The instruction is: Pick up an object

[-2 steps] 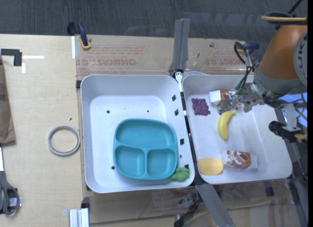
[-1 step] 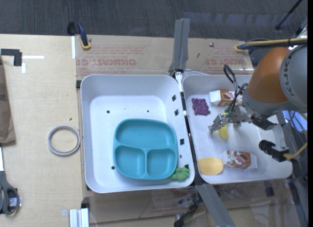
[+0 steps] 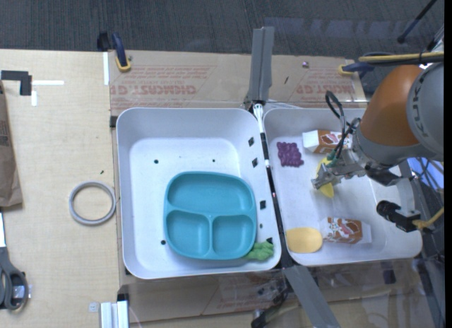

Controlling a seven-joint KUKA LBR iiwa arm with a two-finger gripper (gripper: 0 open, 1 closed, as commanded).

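Lower centre: a yellow round object (image 3: 304,239) and a brown-and-white packet (image 3: 344,230) lie side by side near the front wall of the right bin (image 3: 395,249); a teal divided plate (image 3: 210,215) sits in the left bin (image 3: 141,178), a green item (image 3: 260,251) at its corner. Mid-right: the gripper (image 3: 326,180) hangs over a small yellow piece (image 3: 326,190); whether it grips cannot be told. Farther back: a purple cluster (image 3: 289,154) and a second packet (image 3: 321,141).

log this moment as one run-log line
arm: over right bin | pincer: low, at small yellow object | grasp: unconfirmed | left bin: teal tray
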